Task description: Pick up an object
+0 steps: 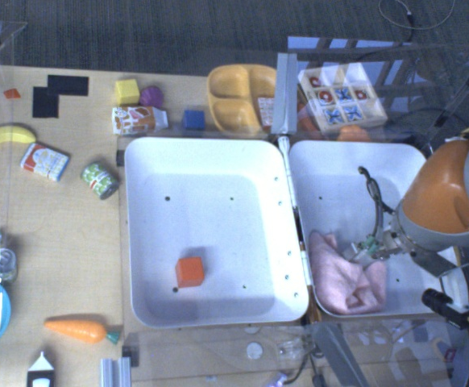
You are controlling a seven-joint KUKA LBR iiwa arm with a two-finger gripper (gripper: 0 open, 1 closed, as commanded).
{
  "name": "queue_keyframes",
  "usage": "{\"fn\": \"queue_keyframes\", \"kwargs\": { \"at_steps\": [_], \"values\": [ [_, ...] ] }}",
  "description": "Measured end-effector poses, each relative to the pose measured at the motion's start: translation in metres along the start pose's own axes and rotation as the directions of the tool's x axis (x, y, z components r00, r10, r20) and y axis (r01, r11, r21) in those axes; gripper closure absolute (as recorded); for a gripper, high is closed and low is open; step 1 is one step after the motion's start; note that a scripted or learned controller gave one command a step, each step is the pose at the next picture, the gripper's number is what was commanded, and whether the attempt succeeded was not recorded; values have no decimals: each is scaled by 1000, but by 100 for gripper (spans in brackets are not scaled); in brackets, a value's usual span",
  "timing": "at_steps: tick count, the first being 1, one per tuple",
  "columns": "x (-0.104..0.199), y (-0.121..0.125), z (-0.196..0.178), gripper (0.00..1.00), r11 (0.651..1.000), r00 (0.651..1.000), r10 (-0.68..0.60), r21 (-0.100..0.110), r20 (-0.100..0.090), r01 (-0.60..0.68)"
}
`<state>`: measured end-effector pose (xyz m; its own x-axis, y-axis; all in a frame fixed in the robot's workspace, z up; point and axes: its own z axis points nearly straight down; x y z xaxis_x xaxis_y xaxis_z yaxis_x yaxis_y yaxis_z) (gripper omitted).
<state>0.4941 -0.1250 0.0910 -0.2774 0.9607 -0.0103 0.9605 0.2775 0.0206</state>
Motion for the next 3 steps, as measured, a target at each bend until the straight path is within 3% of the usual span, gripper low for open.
{"fn": "queue_keyframes", "kwargs": {
  "at_steps": [1, 2, 3],
  "values": [
    [24, 16, -16, 0, 967, 967, 255, 15, -3, -255],
    [-20, 86, 3, 0, 989, 989, 145, 12, -4, -145],
    [-13, 8, 1, 0, 995, 995, 98, 7, -2, -98]
  ]
}}
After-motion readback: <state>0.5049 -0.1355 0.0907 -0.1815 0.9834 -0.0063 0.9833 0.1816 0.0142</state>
